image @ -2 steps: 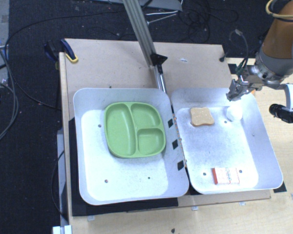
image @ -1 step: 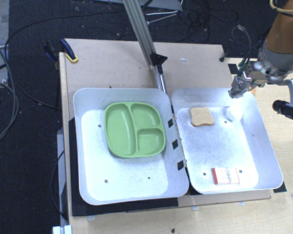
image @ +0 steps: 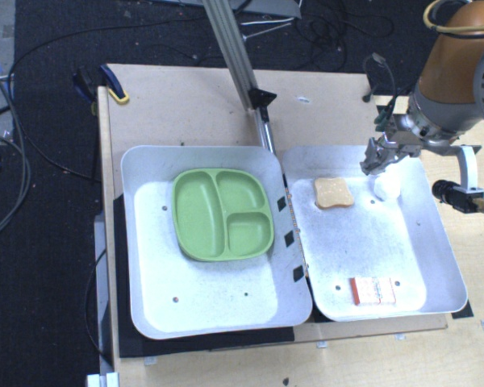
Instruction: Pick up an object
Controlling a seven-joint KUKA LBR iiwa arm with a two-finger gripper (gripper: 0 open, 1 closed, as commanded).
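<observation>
In the right bin (image: 436, 248) a tan slice of bread (image: 333, 193) lies near the back left. A small white object (image: 386, 186) rests to its right, and a red and white box (image: 373, 290) lies near the front edge. My gripper (image: 375, 159) hangs over the back of the right bin, just above and behind the white object and to the right of the bread. Nothing is seen held in it.
A green divided plate (image: 223, 214) lies in the left bin (image: 145, 297). A slanted metal pole (image: 235, 43) rises from between the bins at the back. The grey and orange arm (image: 456, 63) fills the upper right. Cables lie on the dark floor around the bench.
</observation>
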